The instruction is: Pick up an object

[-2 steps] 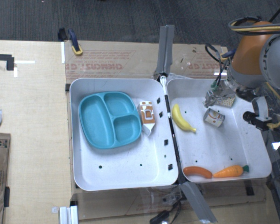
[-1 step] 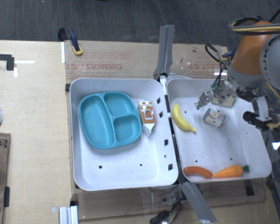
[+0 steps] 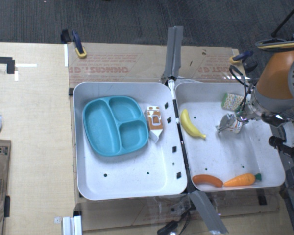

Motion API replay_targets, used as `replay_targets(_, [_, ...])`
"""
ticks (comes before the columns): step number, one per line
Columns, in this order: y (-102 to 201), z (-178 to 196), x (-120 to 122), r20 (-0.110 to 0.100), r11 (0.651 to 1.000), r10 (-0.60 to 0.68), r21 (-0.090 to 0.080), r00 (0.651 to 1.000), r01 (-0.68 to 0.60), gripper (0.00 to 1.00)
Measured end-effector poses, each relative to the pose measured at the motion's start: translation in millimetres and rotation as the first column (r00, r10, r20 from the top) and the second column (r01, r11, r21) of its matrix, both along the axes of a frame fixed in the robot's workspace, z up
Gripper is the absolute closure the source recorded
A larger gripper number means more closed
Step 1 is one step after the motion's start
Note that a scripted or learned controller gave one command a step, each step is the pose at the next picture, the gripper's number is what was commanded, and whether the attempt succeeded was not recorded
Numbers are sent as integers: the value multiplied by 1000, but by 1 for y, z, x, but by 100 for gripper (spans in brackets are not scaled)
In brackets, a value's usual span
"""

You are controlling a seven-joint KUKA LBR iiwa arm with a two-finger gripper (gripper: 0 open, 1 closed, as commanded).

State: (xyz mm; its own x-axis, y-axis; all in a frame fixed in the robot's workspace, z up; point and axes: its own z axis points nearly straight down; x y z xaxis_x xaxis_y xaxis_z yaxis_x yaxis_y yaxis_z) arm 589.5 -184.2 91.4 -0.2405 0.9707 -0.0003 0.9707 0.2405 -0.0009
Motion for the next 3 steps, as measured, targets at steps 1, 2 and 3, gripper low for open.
replay_targets(1, [27,0,-12,-1,998,-57,2,998,57,0])
replay_targets(2, [26,9,-12,0,998,-62,1,998,62,100])
replay_targets(3, [111,157,19,-1,996,-86,-1,996,86,100])
